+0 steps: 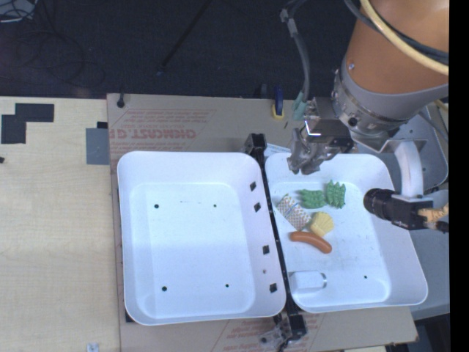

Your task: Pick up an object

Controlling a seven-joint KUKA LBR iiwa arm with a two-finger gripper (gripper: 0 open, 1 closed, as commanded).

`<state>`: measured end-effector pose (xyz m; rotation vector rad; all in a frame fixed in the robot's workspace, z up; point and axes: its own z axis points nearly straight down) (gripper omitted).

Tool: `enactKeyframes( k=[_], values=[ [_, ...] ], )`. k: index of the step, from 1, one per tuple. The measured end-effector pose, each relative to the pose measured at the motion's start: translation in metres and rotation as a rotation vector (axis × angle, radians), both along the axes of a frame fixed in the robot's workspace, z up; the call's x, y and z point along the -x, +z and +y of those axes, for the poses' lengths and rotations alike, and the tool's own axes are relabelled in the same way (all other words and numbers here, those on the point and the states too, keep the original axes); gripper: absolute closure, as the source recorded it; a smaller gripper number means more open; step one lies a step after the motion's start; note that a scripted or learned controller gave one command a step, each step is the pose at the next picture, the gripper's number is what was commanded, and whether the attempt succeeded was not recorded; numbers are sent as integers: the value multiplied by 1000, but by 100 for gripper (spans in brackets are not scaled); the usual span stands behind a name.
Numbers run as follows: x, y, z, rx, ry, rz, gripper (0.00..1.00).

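My gripper [303, 166] hangs over the far left part of the right bin [399, 284], above and apart from the objects. Below it lie two green toy pieces [325, 196], a checkered grey-white piece [292, 210], a yellow piece [322, 222] and an orange-red sausage-shaped piece [311, 241]. A clear or white block [308, 280] rests near the bin's front left. Nothing is visibly between the fingers.
The left bin [135, 196] sits beside the right one, joined by a black clamp strip [265, 226]. Both rest on a cardboard sheet [168, 123] on the wooden bench.
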<state>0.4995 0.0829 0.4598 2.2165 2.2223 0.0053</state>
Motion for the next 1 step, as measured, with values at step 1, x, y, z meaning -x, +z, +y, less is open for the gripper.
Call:
enactKeyframes(
  k=[1],
  values=[
    [24,10,-3,1,-1,7,100]
  ],
)
